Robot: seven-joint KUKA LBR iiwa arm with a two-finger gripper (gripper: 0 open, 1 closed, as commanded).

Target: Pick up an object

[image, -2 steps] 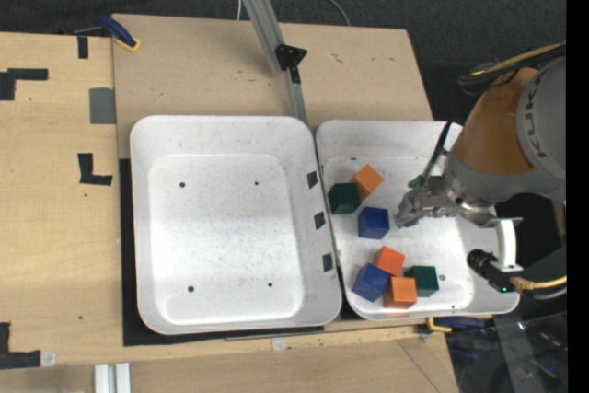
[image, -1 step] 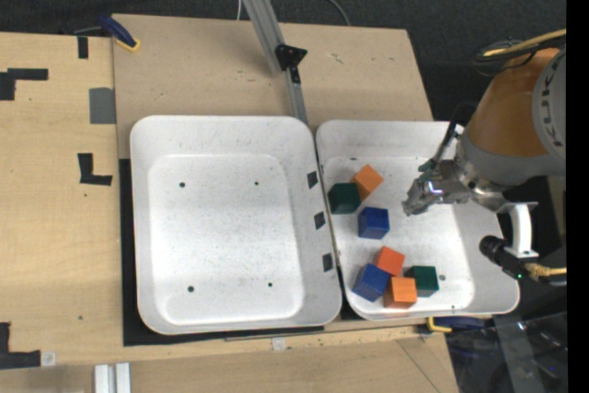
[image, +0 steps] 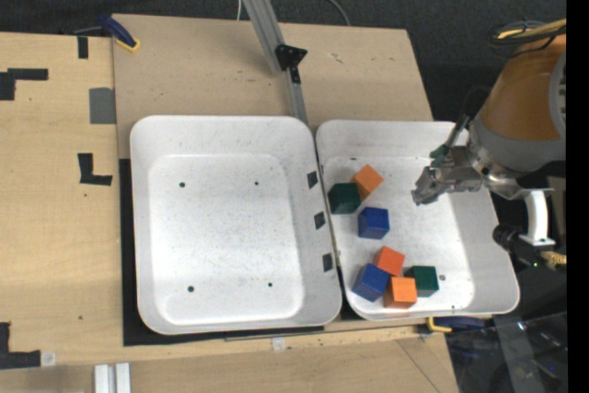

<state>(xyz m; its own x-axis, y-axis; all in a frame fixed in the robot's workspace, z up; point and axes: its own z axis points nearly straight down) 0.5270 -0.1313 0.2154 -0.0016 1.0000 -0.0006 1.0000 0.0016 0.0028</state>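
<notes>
Gripper [image: 425,191] hangs over right bin [image: 479,290], apparently empty; finger spread unclear, cannot tell. Advise: centre above lone blue cube [image: 374,222], descend straight, avoid green cube [image: 344,198].

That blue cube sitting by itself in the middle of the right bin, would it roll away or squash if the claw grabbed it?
The blue cube looks rigid with flat faces, so it probably slides rather than rolls. Standing apart from its neighbours, it likely leaves the gripper room.
</notes>
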